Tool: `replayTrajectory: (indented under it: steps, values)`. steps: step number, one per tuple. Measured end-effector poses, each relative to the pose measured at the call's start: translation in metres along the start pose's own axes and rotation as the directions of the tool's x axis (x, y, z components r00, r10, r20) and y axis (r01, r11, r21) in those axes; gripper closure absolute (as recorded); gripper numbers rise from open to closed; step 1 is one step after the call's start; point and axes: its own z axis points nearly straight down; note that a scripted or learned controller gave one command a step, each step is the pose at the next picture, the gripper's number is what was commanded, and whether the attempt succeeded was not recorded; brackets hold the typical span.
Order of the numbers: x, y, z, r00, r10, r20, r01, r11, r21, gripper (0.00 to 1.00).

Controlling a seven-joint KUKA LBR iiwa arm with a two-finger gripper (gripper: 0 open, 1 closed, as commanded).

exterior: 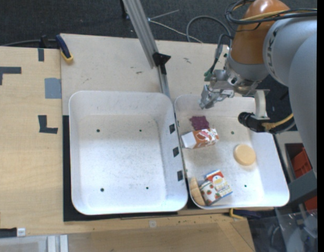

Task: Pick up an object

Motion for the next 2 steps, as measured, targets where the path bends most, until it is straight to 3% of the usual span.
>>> replayTrajectory:
  steps: [2]
  values:
    - [0.099, -0.031, -0.013, 1.0, -0.001, -0.001, 0.001, 1.0, -0.001, 1.0]
